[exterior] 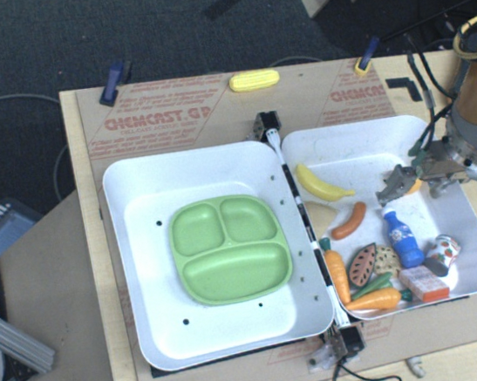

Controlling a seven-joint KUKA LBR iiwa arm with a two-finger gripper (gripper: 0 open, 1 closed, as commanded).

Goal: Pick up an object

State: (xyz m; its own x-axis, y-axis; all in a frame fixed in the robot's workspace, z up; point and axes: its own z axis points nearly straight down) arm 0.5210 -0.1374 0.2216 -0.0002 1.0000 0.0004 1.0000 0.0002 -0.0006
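Nearest the camera, at the right-hand white bin's (pixel 463 224) six o'clock rim, lie a glossy orange plastic carrot (pixel 376 301) and a small red-and-white box (pixel 426 283). Above them stands a blue plastic bottle with a white cap (pixel 403 239), probably light, stiff and slick; its narrow body looks the best place to pinch (across the middle). At the bottle's nine o'clock lies a reddish-brown toy sausage (pixel 348 221), and farther back a yellow plastic banana (pixel 320 184). The two-finger gripper (pixel 399 184) hovers at the bottle's twelve o'clock, holding nothing; I cannot tell whether its claw is apart or together.
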